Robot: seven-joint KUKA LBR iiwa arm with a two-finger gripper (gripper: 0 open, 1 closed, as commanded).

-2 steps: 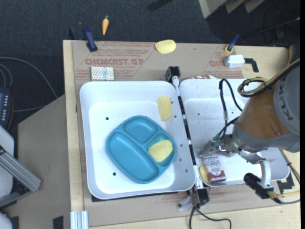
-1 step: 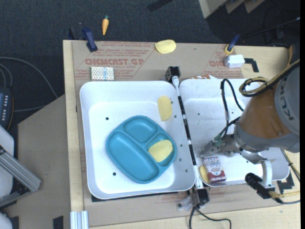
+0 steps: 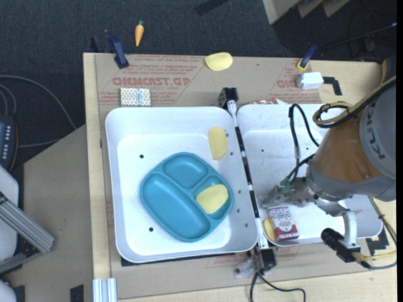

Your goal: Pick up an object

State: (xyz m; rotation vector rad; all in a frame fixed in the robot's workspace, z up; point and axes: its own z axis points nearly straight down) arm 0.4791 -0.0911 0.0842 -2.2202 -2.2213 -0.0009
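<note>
**Arm low over the right bin, reaching toward a small red packet**

A small red-and-white packet [image 3: 284,223] lies flat near the front left corner of the right bin [image 3: 271,137], partly over a pale yellow round piece [image 3: 269,229]. It looks like the likeliest thing to pick, because the gripper [image 3: 283,195] sits just behind it, close to the bin floor. Nothing is visibly held. The metal parts at the gripper's tip blur together, so I cannot tell how it is set.

The arm [image 3: 352,156] enters from the right, its orange band sloping down toward the wrist, and it covers much of the right bin. Whatever lies under it is hidden. Black cables loop over its upper side.

The left bin [image 3: 126,131] holds a blue divided plate [image 3: 179,197], tilted on the diagonal, with a yellow object [image 3: 213,198] resting in one of its small compartments. A second yellow piece [image 3: 218,143] lies on the bin floor near the divider between the bins.

On the bench behind the bins are a yellow lump [image 3: 218,61], a small patterned square [image 3: 135,97] and blue clamps. A little carrot-shaped toy [image 3: 139,34] lies on the dark floor beyond. Printed lettering on the bench is too faint to read fully.
</note>
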